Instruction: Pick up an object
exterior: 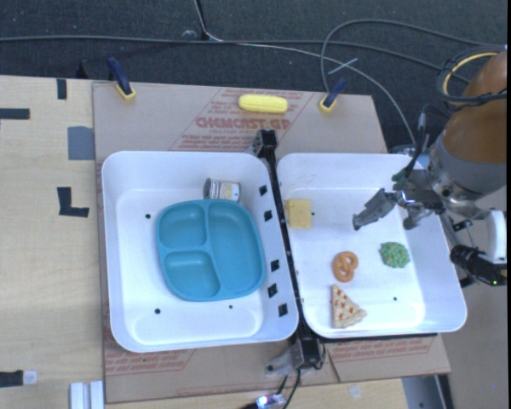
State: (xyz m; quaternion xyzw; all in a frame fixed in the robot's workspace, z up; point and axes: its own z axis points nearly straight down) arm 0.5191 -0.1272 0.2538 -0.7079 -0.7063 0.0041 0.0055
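The right bin (370, 167) holds a yellow cheese block (299, 213), an orange pretzel (345, 267), a pizza slice (345, 308) and a green broccoli piece (394, 255). My gripper (390, 210) hovers over the right bin's upper right, above and beside the broccoli, with its two dark fingers spread apart and nothing between them. The left bin (128, 173) holds a blue divided plate (210, 250) and a small tin can (222, 191) lying at the plate's far edge.
A yellow banana-like piece (262, 103) lies on the cardboard behind the bins. Clamps (120, 82) hold the cardboard's back edge. A black divider (277, 220) separates the two bins. Cables loop above the arm at the right.
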